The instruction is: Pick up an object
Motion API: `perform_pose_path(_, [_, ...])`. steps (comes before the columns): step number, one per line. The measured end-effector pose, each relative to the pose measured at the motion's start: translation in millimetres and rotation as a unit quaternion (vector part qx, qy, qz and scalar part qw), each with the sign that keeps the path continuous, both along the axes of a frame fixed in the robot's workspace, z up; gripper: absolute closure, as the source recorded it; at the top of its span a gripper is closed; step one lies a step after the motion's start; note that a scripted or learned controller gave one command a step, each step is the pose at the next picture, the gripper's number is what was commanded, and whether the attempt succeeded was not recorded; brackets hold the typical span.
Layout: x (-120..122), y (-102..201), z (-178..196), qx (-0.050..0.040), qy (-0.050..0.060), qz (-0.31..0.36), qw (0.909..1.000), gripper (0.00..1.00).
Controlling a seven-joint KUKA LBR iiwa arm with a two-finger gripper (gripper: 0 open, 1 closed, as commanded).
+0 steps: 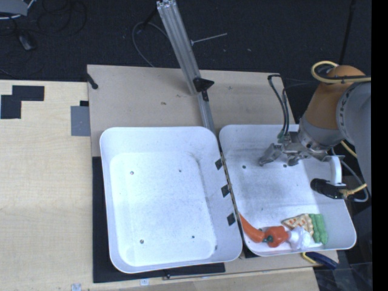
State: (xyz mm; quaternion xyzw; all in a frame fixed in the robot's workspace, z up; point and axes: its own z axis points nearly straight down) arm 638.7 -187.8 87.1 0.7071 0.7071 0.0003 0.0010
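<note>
Hand (271, 157) over right bin (267, 190), apart from orange toy (267, 234)

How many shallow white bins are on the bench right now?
2. The left shallow white plastic bin sits at the bench's middle. The right shallow white plastic bin adjoins it, with small items piled in its near corner and the end effector over its far part.

A small heap of objects lies in the near right corner of the right bin (254, 180): an orange-red carrot-like piece (262, 233), a yellow wedge (298, 222), a green piece (319, 228).
</note>
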Motion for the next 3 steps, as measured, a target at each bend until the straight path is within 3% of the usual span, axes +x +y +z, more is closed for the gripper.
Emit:
perform_pose_path(1, [-64.6, 31.5, 1.8, 0.0002, -0.001, 0.000, 1.0000, 0.00])
perform_pose_path(2, [21.7, 39.5, -0.3, 0.0003, 0.000, 0.001, 1.0000, 0.00])
perform_pose_path(3, [-86.5, 18.4, 1.8, -0.0001, -0.001, -0.001, 1.0000, 0.00])
